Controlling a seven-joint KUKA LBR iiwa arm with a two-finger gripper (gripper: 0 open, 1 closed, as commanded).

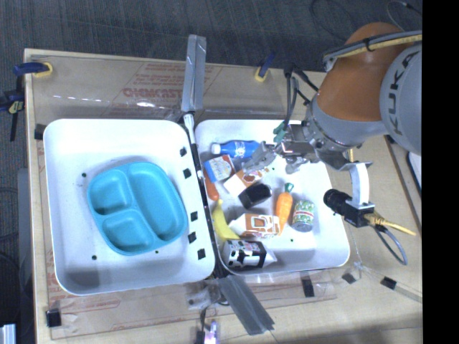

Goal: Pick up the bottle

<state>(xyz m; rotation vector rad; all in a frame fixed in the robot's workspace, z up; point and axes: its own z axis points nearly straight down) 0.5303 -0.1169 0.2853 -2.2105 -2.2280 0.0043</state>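
The bottle (237, 149) is blue with a white cap and lies on its side at the back left of the right bin (326, 246). My gripper (259, 163) reaches in from the right and hangs low just right of and in front of the bottle's base, over the pile of items. I cannot see anything held in it.
The right bin also holds a carrot (284, 206), a green can (303, 215), a black block (254, 193), a banana (222, 224), an orange box (259, 224) and a black-and-white carton (244, 254). A blue divided plate (136, 206) lies in the left bin (64, 264).
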